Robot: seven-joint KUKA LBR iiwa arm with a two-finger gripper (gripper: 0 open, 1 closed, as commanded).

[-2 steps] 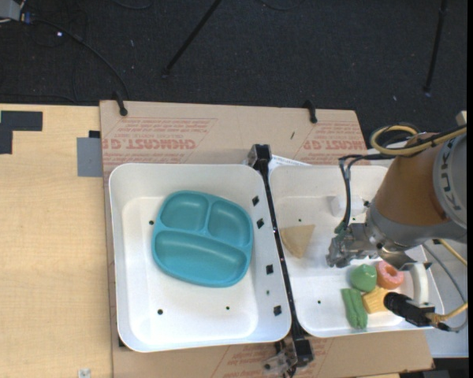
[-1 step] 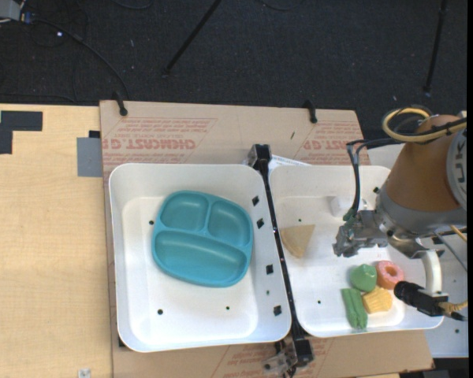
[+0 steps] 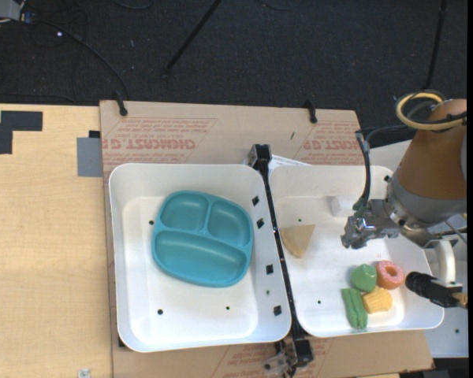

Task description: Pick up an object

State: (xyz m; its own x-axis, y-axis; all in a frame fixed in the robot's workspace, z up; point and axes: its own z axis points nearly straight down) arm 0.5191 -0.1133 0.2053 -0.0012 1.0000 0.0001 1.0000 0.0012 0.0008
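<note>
My gripper (image 3: 359,233) hangs over the right bin (image 3: 323,321), in its right half, with nothing visibly held. Just below it lie a green round toy (image 3: 364,277) and a pink ring-shaped toy (image 3: 390,273). A yellow piece (image 3: 378,301) and a long green piece (image 3: 354,308) lie a little nearer the front edge. To the gripper's left, a tan wedge (image 3: 298,239) rests close to the divider. A small pale object (image 3: 337,205) lies behind the gripper, toward the back wall.
The left bin (image 3: 134,305) holds a teal divided plate (image 3: 203,238). A black-clipped divider (image 3: 271,242) runs between the two bins. Bare floor shows in the front-left part of the right bin. Cardboard lies under both bins.
</note>
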